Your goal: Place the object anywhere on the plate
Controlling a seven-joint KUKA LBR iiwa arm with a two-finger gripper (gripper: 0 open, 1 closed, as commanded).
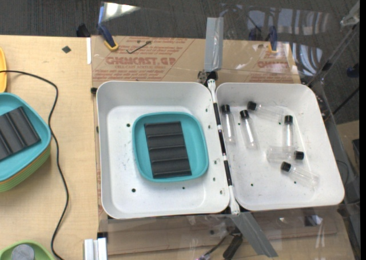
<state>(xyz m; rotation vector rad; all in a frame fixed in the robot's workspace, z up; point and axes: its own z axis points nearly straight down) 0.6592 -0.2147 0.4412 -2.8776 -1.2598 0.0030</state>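
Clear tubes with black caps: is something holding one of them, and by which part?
Nothing is held. The clear plastic tubes with black caps all lie loose on the floor of the shallow white bin on the view's right.

Two bins sit side by side on the tabletop (pixel 46 196), touching along their inner edges. The left bin (pixel 114 196) holds a plate (pixel 141 156) near its middle, with a ridged insert (pixel 167 150) lying on it. The right bin (pixel 320 190) holds several capped tubes (pixel 247 128) scattered apart. A stack of plates (pixel 23 159) lies far left.
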